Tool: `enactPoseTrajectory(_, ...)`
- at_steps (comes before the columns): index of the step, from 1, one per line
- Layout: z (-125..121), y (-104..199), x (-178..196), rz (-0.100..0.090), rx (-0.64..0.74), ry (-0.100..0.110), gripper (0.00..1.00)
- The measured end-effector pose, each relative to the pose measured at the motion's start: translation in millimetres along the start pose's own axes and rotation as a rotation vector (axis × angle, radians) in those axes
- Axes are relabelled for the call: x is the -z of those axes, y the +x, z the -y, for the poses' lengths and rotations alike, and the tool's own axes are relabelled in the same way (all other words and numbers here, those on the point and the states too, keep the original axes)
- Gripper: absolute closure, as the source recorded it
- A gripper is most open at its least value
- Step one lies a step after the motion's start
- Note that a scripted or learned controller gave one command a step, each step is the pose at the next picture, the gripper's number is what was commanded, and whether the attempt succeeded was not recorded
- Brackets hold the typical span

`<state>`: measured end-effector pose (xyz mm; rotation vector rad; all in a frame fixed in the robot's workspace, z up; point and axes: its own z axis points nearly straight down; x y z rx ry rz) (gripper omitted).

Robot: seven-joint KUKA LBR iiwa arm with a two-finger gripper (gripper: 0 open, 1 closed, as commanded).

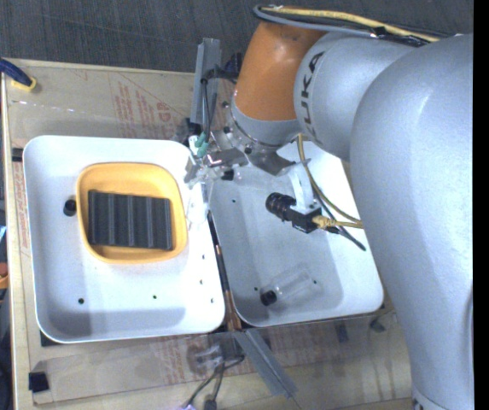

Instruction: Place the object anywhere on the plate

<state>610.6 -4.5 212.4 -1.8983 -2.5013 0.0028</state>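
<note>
Me, the gripper (203, 159): sitting over the seam between the two bins, at the 10 o'clock corner of the right bin (359, 293). The wrist blocks my tips from above. Grip state: can't tell from this angle, and I can't make out anything held.

The arm (398, 143) comes in from 3 o'clock and covers most of the right bin's upper and right side. The orange band (270, 71) is at 12 o'clock from me.

Task object: a clear object (291, 284) with a dark end, lying on its side on the right bin's floor near the 6 o'clock wall. It's well apart from me, at roughly 5 o'clock. Nothing is touching it.

The plate (133, 176) is yellow with a dark ribbed centre. It sits in the left bin (99, 319), toward that bin's 12 o'clock half, at about 8 o'clock from me and close by. A small dark item (70, 206) lies on the left bin's floor just off the plate's 9 o'clock rim.

A black connector (285, 205) on a yellow cable (334, 222) hangs over the right bin's middle, at 4 o'clock from me.

Off the bins: a blue clamp (12, 73) on the bench's 10 o'clock corner.
</note>
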Motion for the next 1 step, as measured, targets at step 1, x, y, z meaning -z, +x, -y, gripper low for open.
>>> enactPoseTrajectory(1,0.0,-0.1,0.0,0.000,0.000,0.000,0.00)
